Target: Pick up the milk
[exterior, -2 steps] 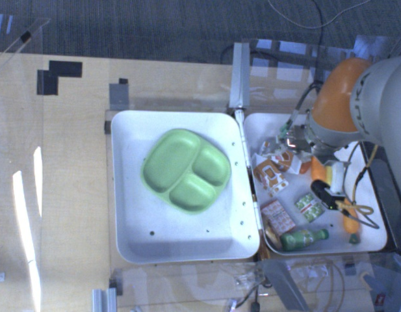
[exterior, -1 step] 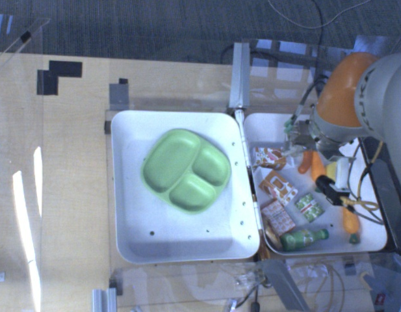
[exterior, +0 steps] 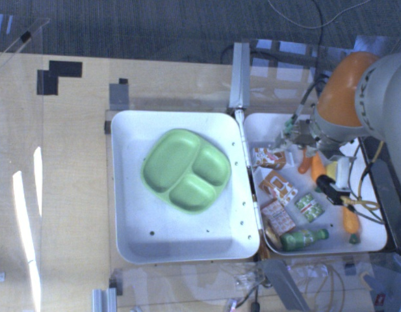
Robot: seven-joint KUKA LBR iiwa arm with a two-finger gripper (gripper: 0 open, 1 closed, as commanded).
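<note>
A small white carton with green print, which I take for the milk, lies in the right bin near its middle. My gripper hangs over the far left part of that bin, up and to the left of the carton and well apart from it. Below the gripper lies a red and white packet. Nothing shows between the fingers.
Also in the right bin are an orange and white carton, a pinkish box, a green bottle at the front and an orange carrot. The left bin holds a green divided plate.
</note>
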